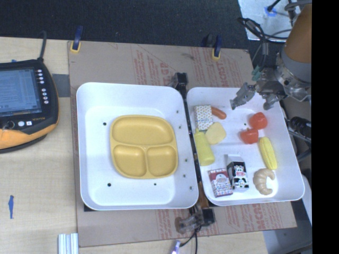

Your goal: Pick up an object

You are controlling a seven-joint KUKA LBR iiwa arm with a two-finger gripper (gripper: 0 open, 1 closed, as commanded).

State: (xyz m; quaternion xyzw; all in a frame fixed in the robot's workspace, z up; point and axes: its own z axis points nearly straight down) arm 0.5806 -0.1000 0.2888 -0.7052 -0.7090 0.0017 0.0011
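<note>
Two red tomatoes (254, 128), round, glossy, touching, below open gripper (256, 100)

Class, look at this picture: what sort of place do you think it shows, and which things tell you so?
Probably a robot test bench or lab. A robot arm with a claw reaches over two white bins holding toy food, beside a control tablet.
</note>
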